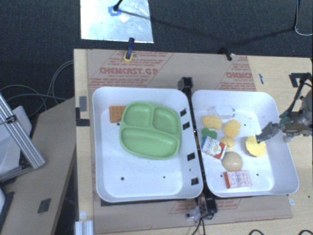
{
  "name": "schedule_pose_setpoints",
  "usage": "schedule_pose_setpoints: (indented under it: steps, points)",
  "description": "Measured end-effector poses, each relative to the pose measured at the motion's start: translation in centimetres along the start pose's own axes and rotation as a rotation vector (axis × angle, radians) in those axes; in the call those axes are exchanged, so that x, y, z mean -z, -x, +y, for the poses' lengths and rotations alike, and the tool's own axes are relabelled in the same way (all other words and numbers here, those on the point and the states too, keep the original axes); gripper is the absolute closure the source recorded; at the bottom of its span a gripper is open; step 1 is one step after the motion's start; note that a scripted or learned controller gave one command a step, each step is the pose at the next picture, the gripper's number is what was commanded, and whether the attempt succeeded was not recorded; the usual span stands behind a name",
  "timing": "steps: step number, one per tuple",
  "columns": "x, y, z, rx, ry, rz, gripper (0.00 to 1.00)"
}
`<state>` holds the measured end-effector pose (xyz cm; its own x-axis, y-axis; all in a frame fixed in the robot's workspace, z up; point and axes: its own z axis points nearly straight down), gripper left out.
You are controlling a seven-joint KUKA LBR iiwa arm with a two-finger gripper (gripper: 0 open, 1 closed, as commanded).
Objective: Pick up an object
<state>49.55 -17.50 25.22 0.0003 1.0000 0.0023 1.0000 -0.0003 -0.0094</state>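
Observation:
My gripper reaches in from the right edge over the right bin. Its dark tip hangs just above and to the right of a yellow banana-like piece by the bin's right wall. To the left lie two yellow lumpy food items, a small green piece, a printed carton, a tan round roll and a red-and-white packet. I see nothing held in the gripper.
The left bin holds a green divided plate and an orange cracker square. Black clips line the divider between the bins. Cardboard lies under both bins; a metal frame stands far left.

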Motion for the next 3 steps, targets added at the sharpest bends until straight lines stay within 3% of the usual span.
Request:
schedule_pose_setpoints:
  steps: [1,3]
  points:
    - [0.5,0.0,0.2,0.004,0.011,-0.003,0.00]
    - [-10.4,-1.4,-0.7,0.002,0.006,-0.001,0.00]
